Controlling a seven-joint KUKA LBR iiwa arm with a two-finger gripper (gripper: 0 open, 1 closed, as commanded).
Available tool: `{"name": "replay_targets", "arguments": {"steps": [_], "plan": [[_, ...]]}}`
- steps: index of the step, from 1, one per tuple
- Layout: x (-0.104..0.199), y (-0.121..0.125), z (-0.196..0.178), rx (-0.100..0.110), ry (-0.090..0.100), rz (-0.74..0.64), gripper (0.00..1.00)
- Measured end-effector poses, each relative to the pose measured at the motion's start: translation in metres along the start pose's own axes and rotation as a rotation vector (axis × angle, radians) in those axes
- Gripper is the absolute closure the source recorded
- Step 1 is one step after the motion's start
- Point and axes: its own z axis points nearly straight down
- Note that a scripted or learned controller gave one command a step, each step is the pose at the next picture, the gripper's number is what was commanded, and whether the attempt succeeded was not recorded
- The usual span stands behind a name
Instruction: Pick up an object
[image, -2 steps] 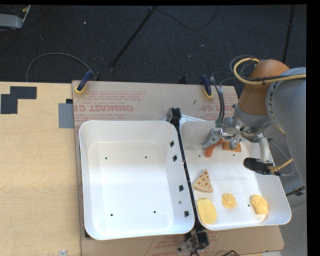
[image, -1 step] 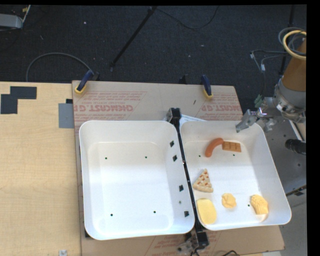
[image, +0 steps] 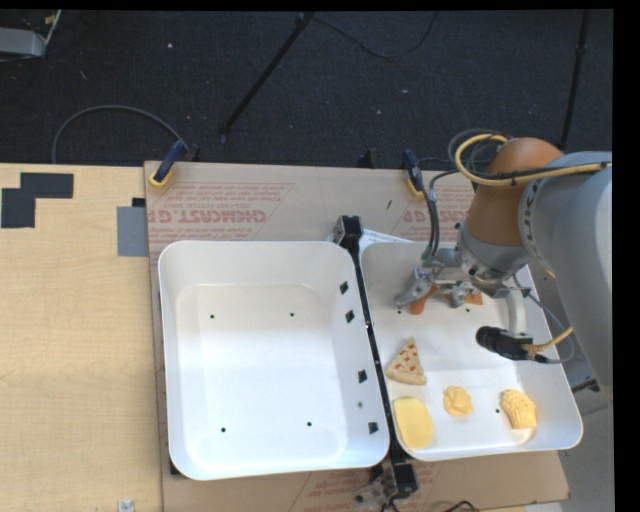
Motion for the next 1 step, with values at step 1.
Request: {"name": "replay_targets", "arguments": {"steps": [1], "plan": [[-0.0025, 0.0014, -0.0144, -0.006, -0.002, 0.002, 1.0]]}}
